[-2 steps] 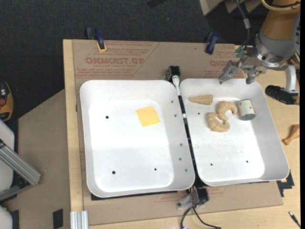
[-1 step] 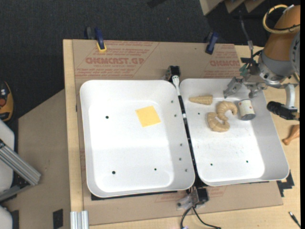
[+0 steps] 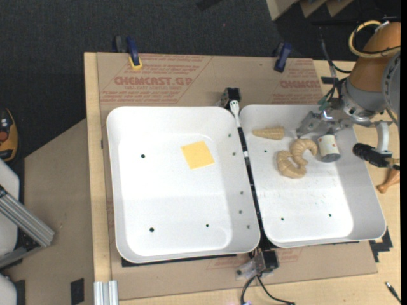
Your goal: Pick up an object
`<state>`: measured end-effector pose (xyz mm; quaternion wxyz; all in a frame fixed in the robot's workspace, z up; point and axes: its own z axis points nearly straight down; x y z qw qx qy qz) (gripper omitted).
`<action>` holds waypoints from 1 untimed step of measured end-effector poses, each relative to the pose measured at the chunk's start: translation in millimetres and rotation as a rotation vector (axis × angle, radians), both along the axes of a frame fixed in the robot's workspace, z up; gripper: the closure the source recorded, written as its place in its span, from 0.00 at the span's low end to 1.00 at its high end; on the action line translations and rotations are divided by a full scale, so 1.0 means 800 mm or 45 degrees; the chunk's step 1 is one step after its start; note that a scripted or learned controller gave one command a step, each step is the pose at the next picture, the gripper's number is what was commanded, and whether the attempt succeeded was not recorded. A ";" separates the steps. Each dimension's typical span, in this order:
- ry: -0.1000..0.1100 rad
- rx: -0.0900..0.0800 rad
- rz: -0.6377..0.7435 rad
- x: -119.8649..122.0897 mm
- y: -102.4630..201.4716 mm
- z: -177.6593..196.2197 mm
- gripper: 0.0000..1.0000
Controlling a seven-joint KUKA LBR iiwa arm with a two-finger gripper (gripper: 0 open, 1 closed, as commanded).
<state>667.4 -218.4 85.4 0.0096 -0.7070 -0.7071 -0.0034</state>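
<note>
The croissant (image 3: 295, 159) looks light and crumbly, best taken across its thick middle; whether the gripper (image 3: 313, 124) is released, I cannot tell.

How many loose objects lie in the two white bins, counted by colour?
Yellow: 1, the flat yellow square piece in the left bin.
Tan: 2, the small tan oblong piece and the curled tan croissant-shaped piece in the right bin.
Total: 3
</note>
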 end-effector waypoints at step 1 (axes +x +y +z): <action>0.001 -0.005 0.006 0.000 0.002 0.000 0.00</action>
